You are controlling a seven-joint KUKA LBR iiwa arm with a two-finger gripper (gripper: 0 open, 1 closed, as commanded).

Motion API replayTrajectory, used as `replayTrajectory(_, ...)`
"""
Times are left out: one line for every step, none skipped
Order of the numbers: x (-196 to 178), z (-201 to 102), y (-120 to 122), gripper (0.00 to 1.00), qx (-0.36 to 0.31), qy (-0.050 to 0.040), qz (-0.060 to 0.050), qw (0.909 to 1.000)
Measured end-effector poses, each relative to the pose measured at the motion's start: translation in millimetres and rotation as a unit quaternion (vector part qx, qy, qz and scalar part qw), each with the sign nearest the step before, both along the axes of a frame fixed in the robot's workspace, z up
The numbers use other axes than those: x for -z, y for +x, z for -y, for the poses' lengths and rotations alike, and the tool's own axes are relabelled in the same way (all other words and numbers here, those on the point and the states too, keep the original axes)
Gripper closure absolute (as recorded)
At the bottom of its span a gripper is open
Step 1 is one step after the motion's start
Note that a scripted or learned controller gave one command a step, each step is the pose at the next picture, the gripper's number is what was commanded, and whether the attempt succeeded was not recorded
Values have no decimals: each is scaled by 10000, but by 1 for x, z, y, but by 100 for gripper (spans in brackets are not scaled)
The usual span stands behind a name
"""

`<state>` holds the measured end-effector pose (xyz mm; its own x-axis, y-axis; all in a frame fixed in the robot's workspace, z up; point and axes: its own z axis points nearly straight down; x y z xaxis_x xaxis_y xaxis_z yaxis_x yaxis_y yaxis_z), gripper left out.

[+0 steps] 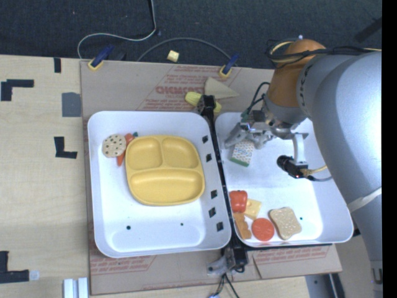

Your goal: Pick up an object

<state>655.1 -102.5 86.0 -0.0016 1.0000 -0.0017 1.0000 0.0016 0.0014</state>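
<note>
My gripper point(249, 138) hangs over the back left part of the right bin point(322, 185), close to the divider. A small pale green speckled packet point(242, 154) sits right below it, touching or nearly touching the gripper's tip. Whether the packet is held is unclear from this angle. Toy foods lie along the right bin's front edge: a red pepper piece point(238, 199), a yellow cheese wedge point(253, 208), an orange piece point(242, 228), a red tomato slice point(263, 229) and a bread slice point(285, 222).
The left bin point(149, 231) holds a yellow divided plate point(165, 169), a speckled cookie point(113, 145) and a small red-orange piece point(128, 143). The grey arm point(347, 123) covers the right bin's right side. A black clip point(208, 104) sits at the back of the divider.
</note>
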Motion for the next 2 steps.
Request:
replayTrajectory(0, -2, -10, 0, 3, -8, 18, 10000)
replayTrajectory(-10, -2, -10, 100, -2, -10, 10, 10000)
